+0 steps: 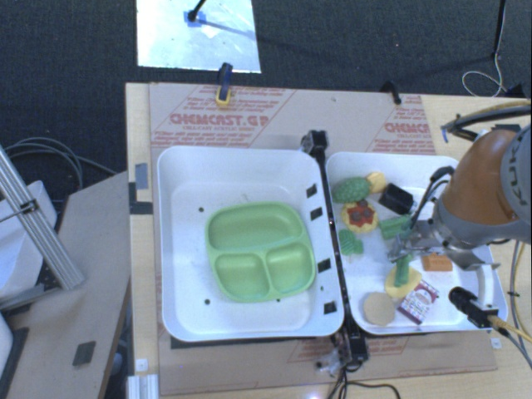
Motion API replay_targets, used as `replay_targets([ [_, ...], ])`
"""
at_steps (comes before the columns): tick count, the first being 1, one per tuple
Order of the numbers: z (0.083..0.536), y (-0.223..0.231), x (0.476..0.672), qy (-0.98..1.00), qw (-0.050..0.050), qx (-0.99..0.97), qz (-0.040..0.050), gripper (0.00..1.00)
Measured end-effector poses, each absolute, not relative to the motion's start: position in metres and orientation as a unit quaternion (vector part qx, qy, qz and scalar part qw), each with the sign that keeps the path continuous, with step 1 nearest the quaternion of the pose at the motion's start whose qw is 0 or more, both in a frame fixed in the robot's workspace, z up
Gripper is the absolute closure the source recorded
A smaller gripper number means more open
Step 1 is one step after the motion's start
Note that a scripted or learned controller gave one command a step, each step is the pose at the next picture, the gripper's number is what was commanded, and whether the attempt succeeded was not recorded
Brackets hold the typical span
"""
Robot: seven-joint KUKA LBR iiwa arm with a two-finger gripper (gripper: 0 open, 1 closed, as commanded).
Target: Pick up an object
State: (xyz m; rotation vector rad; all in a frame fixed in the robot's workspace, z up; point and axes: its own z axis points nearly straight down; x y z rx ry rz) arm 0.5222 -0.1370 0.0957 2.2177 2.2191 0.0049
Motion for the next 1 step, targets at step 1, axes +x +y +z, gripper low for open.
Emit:
replay_targets([
  [1, 0.1984, -0.0964, 0.5257, 0.710, 0.004, 0.704, 0.0039, 1.00],
])
